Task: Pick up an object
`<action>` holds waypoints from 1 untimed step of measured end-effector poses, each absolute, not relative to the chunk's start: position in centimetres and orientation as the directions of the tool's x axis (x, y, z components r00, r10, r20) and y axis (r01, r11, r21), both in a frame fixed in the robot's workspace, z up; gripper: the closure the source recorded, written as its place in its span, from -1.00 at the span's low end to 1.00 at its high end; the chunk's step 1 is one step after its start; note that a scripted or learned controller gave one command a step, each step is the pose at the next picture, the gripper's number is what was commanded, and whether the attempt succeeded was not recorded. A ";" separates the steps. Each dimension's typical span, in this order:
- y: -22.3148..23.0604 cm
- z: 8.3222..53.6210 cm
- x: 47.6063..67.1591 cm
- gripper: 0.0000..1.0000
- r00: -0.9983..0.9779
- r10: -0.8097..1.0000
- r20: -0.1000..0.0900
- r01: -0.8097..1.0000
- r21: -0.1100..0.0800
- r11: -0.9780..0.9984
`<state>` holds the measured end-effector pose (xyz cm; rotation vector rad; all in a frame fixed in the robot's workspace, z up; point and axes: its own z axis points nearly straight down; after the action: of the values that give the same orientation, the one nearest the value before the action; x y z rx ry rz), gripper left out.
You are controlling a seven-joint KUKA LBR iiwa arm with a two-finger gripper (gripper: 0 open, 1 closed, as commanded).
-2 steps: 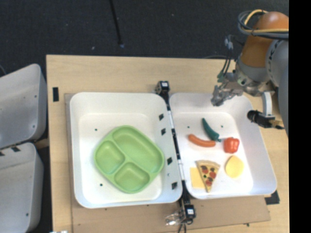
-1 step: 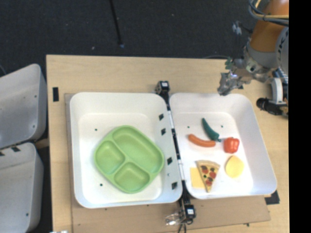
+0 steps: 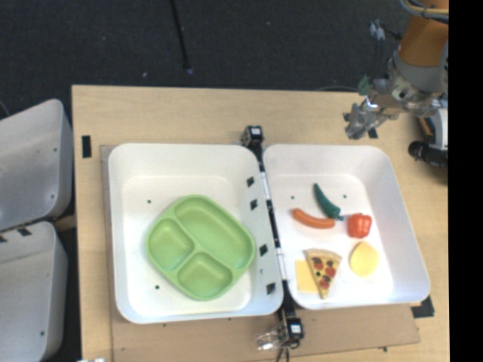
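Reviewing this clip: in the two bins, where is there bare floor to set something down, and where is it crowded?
Right bin: bare along the far wall, above the green pepper. Its near half is crowded: hot dog, red pepper, pizza slice, lemon. Left bin: the green tray takes the middle; a bare strip runs along the far wall.

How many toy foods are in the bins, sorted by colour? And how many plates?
Green foods: 1, the green pepper
Orange foods: 1, the sausage
Red foods: 1, the red pepper
Yellow foods: 2, the lemon and the cheese slice
Mixed colours: 1, the pizza slice
Plates: 1, the green plate
Total: 7 things
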<state>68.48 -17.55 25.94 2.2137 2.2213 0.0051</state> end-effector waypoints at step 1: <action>-12.9 24.8 68.1 1.00 -0.004 1.000 -0.001 1.000 0.000 0.004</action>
<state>68.14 -12.95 24.82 2.2162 2.2258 -0.0012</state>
